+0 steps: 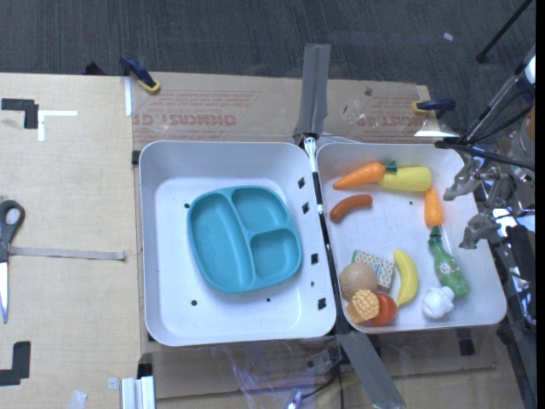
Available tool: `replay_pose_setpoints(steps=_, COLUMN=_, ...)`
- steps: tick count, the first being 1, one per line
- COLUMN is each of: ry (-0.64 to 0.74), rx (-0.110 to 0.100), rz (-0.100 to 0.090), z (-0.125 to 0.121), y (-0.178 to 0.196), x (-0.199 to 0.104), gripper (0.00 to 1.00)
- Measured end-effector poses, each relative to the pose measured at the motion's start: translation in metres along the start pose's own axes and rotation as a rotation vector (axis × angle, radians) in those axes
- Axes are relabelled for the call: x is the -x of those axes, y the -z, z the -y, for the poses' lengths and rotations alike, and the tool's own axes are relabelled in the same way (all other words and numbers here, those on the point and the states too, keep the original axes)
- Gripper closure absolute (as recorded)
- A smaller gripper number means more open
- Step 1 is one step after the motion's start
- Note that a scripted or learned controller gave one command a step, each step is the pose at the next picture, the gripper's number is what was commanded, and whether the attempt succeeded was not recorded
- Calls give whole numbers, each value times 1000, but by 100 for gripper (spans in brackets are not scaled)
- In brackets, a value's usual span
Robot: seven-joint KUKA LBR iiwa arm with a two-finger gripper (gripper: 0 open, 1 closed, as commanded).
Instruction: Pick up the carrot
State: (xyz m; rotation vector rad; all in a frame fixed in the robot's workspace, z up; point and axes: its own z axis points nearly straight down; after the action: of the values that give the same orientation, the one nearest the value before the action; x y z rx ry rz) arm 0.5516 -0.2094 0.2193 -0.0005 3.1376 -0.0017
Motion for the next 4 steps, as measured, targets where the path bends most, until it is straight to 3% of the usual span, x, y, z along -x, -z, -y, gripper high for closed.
replay_pose_setpoints(steps=1, ry=-88, rx=0, rz=2, z=4, y=-126, x=37, gripper=0)
replay_pose_setpoints(steps=2, ry=-84, rx=-2, rz=7, z=3, y=-115, x=39, gripper=100)
replay_pose_setpoints(steps=3, ry=-84, rx=-2, rz=7, z=3, y=-115, x=39, gripper=0)
replay_pose_setpoints(steps=4, ry=-82, rx=-4, rz=13, z=2, y=-104, x=41, gripper=100)
